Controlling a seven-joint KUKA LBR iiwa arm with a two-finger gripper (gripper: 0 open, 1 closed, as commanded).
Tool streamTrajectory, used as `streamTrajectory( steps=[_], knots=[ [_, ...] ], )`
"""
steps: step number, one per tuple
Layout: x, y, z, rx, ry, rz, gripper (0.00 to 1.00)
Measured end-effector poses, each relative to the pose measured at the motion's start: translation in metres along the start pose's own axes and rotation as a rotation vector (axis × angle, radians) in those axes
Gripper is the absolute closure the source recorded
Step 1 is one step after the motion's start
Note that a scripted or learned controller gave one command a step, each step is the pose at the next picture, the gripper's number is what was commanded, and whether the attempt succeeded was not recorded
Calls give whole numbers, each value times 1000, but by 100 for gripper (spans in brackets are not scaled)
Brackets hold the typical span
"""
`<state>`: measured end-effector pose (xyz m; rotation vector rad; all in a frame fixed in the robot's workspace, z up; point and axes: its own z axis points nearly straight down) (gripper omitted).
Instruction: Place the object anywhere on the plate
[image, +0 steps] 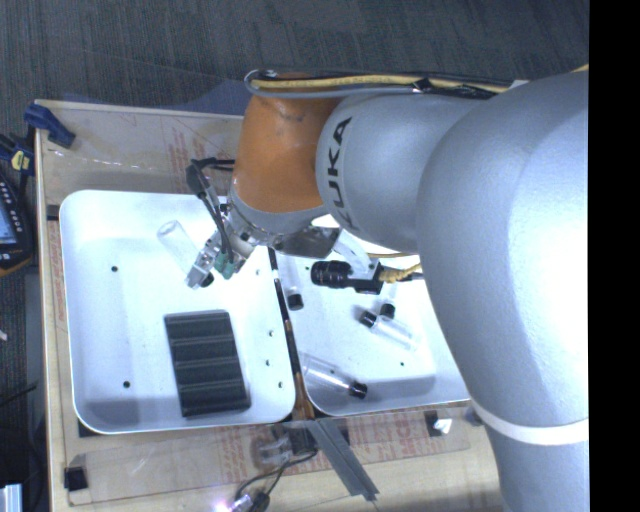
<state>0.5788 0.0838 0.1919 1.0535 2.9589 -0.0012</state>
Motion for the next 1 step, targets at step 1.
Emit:
streamTrajectory(
  steps=[1],
  knots=[
    [81,-35,15,4,4,3,100]
  ],
)
